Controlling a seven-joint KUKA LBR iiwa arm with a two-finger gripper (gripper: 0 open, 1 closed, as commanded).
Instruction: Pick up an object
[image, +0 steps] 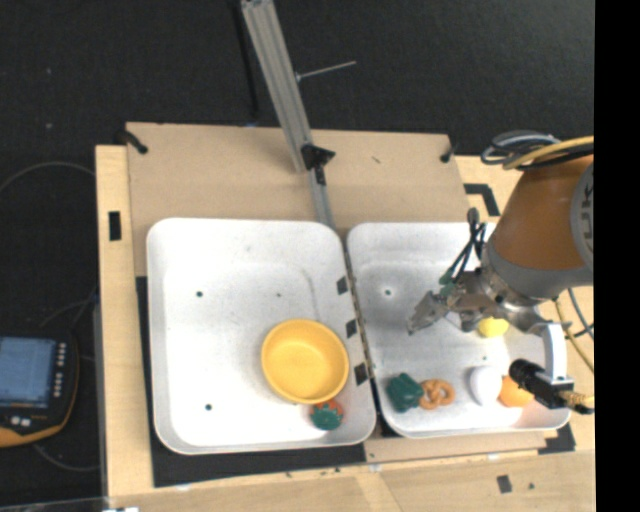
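My gripper (428, 311) hangs over the middle of the right bin (400, 250), pointing down and to the left, with bare bin floor beneath its tip. A small yellow object (492, 326) lies just right of it, partly under the wrist. Along the right bin's front edge lie a dark green object (403, 391), an orange pretzel-shaped piece (436, 393), a white rounded object (483, 385) and an orange object (514, 393). None of these touches the gripper.
The left bin (200, 270) holds a yellow bowl (305, 359) near its front right corner, with a small green and red object (326, 415) just in front of it. A grey metal bar (290, 100) slants in from the top to the divider between the bins.
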